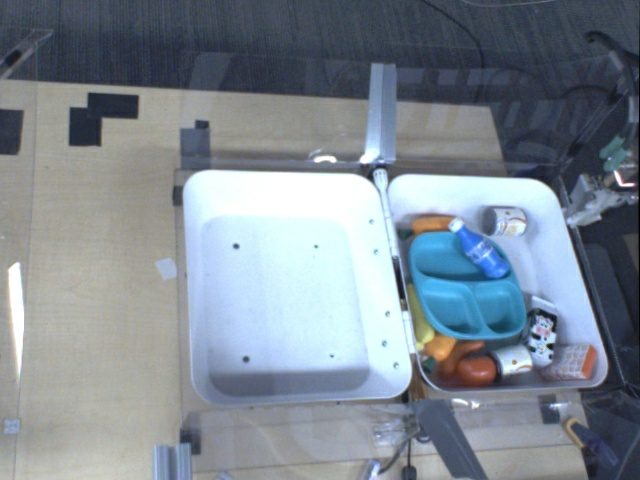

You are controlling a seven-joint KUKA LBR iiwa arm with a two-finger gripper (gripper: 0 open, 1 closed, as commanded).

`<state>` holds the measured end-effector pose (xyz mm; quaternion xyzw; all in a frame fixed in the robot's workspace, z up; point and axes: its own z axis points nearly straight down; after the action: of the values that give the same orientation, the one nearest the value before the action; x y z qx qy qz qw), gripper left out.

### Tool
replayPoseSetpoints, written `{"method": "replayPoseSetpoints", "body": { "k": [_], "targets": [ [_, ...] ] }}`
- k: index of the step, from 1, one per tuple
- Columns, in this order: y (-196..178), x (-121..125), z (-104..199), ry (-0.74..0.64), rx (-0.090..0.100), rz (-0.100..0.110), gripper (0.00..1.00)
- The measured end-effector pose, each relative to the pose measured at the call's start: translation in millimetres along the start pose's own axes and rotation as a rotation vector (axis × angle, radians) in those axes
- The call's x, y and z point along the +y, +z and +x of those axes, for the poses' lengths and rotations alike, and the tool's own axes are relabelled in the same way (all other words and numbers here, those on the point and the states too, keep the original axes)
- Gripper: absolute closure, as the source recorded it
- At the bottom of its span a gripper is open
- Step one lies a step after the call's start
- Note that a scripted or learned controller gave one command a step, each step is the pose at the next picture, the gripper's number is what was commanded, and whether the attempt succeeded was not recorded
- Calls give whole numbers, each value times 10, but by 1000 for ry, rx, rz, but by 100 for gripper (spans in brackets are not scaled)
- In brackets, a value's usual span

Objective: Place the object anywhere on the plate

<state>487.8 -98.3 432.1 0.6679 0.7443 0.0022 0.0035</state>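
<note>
There are two white bins. The left bin (280, 288) is beside the right bin (560, 258), which holds one blue plate (470, 308) with three parts. One blue bottle (480, 250) lies on its side across the top part of the plate. Its long side runs from upper left to lower right, and its white cap points to the upper left. There are two little cans, one near the top (507, 221) and one near the bottom (515, 360). One red round thing (477, 369) sits just beside the bottom can. An orange thing (432, 225) and a yellow thing (425, 334) are partly hidden under the plate. The gripper (597, 200) is at the right edge, past the bin's rim, blurry and cut off. I cannot tell how its jaws stand.
</note>
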Motion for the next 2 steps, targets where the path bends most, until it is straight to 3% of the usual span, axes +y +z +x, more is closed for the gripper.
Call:
{"method": "replayPoseSetpoints", "body": {
  "k": [1, 2],
  "targets": [
    [1195, 104, 1036, -73, 2, 4, 100],
    [1585, 181, 1827, -69, 3, 5, 100]
  ]
}}
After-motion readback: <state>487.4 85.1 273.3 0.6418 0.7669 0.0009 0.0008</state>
